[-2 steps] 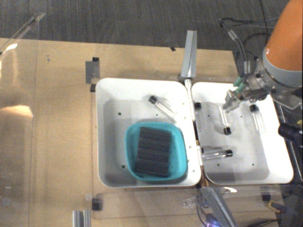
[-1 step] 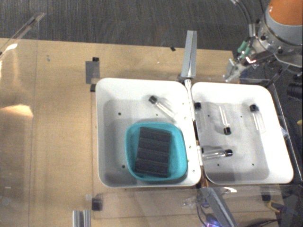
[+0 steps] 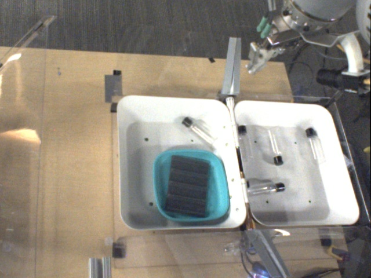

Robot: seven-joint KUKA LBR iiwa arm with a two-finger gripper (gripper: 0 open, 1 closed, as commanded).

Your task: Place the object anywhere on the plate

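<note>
One teal plate (image 3: 219,172) bearing a ridged black block (image 3: 186,185), five clear tubes (image 3: 197,130), pincer (image 3: 259,57) state unclear

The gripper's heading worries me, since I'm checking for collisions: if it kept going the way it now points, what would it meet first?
Probably the grey upright post behind the bins: the gripper slants down and left toward it. Depth is unclear, so it might pass the post and meet the wooden bench instead.

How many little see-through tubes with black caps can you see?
5. One tube lies in the left bin above the teal plate. Four lie in the right bin: left edge, middle, right, lower left.
</note>
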